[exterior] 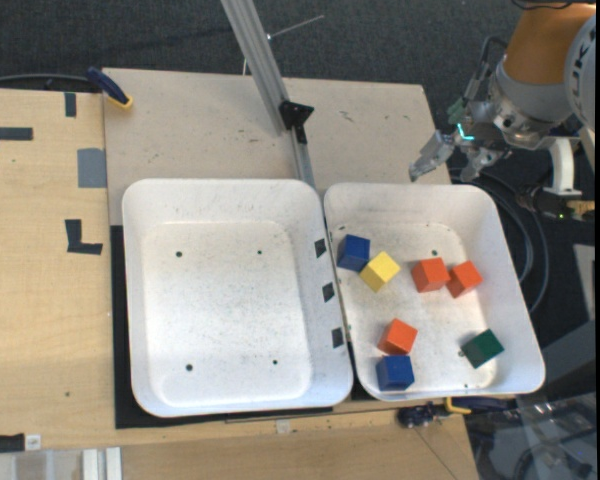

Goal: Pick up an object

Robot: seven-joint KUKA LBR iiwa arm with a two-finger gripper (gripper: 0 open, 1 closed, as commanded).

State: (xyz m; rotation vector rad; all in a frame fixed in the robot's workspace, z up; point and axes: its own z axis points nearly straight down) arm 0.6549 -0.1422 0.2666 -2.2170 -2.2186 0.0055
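Above the far right corner of the right shallow white bin [510, 268], the grey arm's two-finger hand [450, 160] hangs over the wooden surface [200, 118], fingers spread apart and gripping nothing. Inside that bin lie seven small cubes, well apart from the hand: two blue [353, 252] [394, 372], one yellow [381, 270], three orange [429, 274] [464, 278] [399, 336] and one green [482, 348]. Beside it sits the left white bin [140, 268].

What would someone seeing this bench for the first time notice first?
Probably the cluster of small coloured wooden cubes in the right white bin: three orange cubes, two blue cubes, one yellow cube and one green cube. Next, the grey arm's two-finger gripper sits above that bin's far edge.
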